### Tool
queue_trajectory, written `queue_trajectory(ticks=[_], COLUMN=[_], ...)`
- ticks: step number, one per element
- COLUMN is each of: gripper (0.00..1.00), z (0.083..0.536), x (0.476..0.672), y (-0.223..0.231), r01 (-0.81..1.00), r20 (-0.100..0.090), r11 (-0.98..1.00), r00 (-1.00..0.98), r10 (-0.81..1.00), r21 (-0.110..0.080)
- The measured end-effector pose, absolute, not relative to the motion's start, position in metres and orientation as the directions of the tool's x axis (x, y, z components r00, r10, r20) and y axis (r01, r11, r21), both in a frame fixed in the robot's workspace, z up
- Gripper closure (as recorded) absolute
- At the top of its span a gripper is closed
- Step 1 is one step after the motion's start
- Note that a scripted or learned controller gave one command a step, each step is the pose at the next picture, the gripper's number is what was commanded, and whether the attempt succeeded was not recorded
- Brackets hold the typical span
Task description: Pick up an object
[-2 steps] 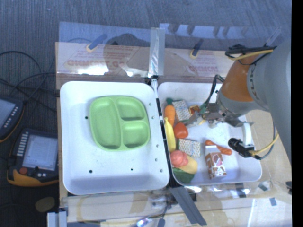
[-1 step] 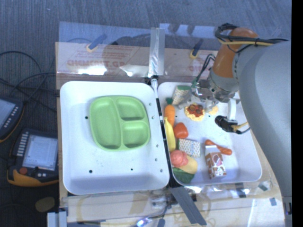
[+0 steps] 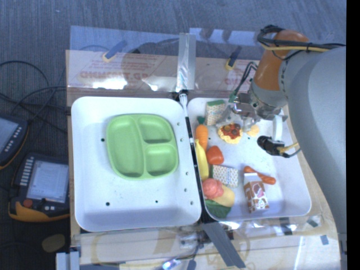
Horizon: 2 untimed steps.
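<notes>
The right bin (image 3: 292, 179) holds several toy foods. At its back lie a round pizza piece (image 3: 230, 132) and a pale speckled block (image 3: 214, 112). My gripper (image 3: 242, 112) hangs low over the back of this bin, just above and behind the pizza piece, with the speckled block to its left. A small yellow piece (image 3: 253, 130) lies just right of the pizza. Further forward are an orange carrot (image 3: 201, 134), a banana (image 3: 201, 159), a red piece (image 3: 215, 154), a checkered block (image 3: 225, 175) and a small carton (image 3: 255, 194).
The left bin (image 3: 90, 196) holds a green divided plate (image 3: 142, 145). A black cable end (image 3: 270, 145) dangles over the right bin, right of the pizza. A pink piece (image 3: 212, 188) and a green-yellow piece (image 3: 221, 202) sit at the right bin's front left.
</notes>
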<state>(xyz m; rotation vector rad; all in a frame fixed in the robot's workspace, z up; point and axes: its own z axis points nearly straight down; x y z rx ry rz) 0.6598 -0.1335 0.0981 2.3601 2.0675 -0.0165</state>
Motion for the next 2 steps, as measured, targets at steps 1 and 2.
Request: queue_trajectory(ticks=[1,2], gripper=[1.0,1.0], z=[0.091,0.197], x=[0.669,0.645], y=[-0.172,-0.137], r01=[0.987,0.962], r20=[0.02,-0.003], r11=[-0.158,-0.274], r00=[0.158,0.274], r10=[0.987,0.962], r21=[-0.033,-0.001])
